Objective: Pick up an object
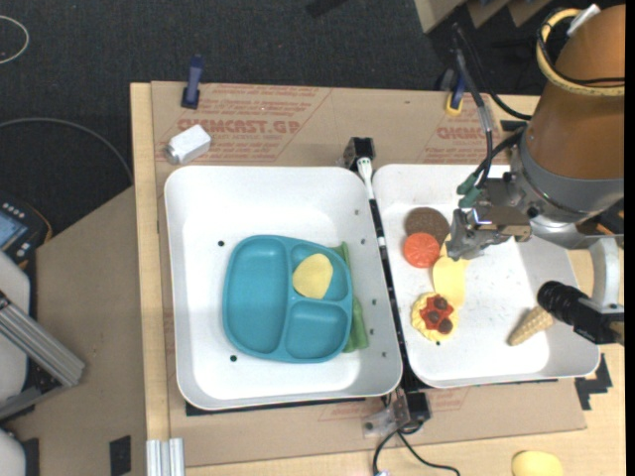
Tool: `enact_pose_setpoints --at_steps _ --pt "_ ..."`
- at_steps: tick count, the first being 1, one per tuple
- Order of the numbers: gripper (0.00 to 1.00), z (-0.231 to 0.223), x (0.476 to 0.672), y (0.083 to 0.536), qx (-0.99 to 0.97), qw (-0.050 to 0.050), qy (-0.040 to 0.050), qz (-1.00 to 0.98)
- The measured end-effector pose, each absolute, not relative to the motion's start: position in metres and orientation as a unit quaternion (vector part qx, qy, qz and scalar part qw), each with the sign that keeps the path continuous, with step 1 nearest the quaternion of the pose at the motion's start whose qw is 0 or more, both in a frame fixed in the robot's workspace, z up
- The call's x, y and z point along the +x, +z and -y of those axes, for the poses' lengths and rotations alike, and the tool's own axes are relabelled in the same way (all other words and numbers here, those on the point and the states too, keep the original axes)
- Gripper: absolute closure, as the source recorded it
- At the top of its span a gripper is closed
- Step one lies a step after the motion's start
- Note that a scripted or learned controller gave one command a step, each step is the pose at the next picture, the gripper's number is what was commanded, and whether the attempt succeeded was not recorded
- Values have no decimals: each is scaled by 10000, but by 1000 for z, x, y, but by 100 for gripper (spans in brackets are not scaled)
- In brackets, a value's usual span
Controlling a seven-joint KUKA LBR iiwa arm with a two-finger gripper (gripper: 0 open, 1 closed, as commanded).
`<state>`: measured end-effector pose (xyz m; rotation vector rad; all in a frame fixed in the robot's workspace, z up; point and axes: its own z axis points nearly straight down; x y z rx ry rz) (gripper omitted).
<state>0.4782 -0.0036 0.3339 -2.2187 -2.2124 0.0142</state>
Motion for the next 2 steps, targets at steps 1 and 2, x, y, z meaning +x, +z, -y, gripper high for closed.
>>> enact_pose_setpoints --at_steps 1,2 --pt "100 -21 479 294 -7065 27 21 7077" --pt "100 -43 480 390 -7058 -33 -43 7084"
